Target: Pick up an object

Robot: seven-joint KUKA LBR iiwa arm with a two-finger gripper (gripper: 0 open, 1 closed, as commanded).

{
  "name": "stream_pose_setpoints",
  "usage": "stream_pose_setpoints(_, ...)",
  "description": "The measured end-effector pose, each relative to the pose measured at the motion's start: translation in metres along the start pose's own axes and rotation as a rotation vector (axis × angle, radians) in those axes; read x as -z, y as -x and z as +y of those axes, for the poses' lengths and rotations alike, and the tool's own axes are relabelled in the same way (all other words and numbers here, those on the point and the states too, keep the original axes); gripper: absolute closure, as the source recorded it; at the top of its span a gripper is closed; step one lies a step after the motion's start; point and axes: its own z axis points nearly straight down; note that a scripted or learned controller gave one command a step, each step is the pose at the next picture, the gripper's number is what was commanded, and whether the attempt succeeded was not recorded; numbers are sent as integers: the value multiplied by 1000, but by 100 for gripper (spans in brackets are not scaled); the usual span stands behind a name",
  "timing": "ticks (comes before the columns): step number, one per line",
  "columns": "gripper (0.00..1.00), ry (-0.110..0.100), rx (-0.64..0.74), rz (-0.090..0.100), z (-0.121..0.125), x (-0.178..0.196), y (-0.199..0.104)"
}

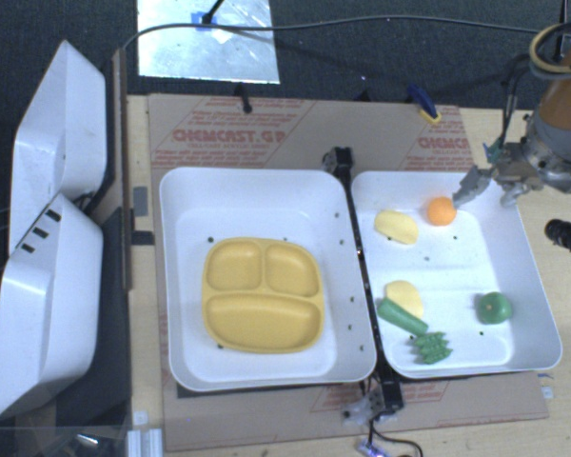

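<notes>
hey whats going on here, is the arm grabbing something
A grey robot arm reaches in from the right, and its gripper hangs over the top right corner of the right bin, close to a small orange ball. Nothing is between its fingers, so no pick has happened yet. The right bin also holds two pale yellow pieces, a green ball and a green leafy toy vegetable. The left bin holds a yellow divided plate, untouched.
</notes>
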Motion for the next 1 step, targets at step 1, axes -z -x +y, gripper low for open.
stream_pose_setpoints(1,0,-1,1,0,-2,-61,-6)
